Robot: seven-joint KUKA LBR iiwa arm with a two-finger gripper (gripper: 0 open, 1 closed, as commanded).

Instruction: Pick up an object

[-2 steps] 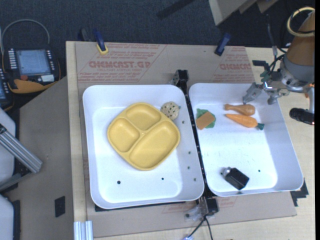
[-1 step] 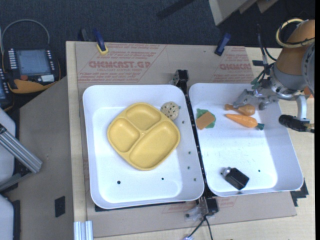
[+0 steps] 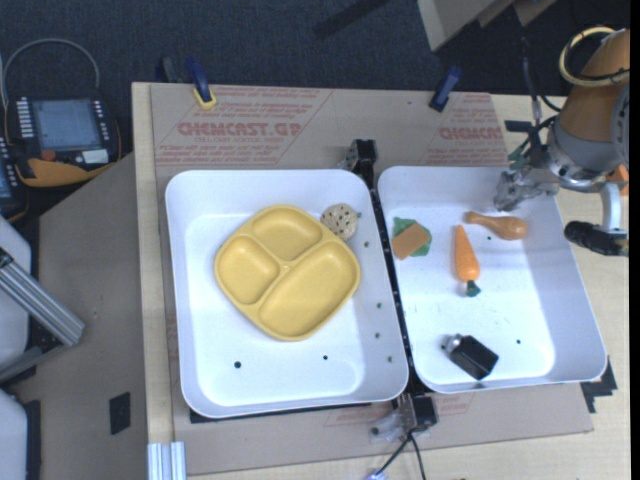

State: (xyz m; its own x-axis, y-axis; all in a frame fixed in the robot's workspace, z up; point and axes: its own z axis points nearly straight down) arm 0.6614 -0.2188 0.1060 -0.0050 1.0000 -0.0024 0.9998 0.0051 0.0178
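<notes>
In the right bin (image 3: pixel 560 318) lie a tan drumstick-shaped toy (image 3: pixel 497 226), an orange carrot (image 3: pixel 465 256) with a green tip, an orange and green piece (image 3: pixel 410 238) and a small black block (image 3: pixel 472 356). My gripper (image 3: pixel 514 192) hangs at the bin's far right corner, just above and behind the drumstick's thick end. Nothing shows as lifted with it. The left bin (image 3: pixel 200 298) holds a yellow divided plate (image 3: pixel 288 270) with a speckled cookie (image 3: pixel 341 220) at its far right rim.
The grey arm with its orange band (image 3: pixel 592 98) comes in from the upper right. Black clamps (image 3: pixel 361 155) sit between the bins at the far side, and cables (image 3: pixel 400 438) run out at the near side. A pendant screen (image 3: pixel 62 128) lies off the bench at the left.
</notes>
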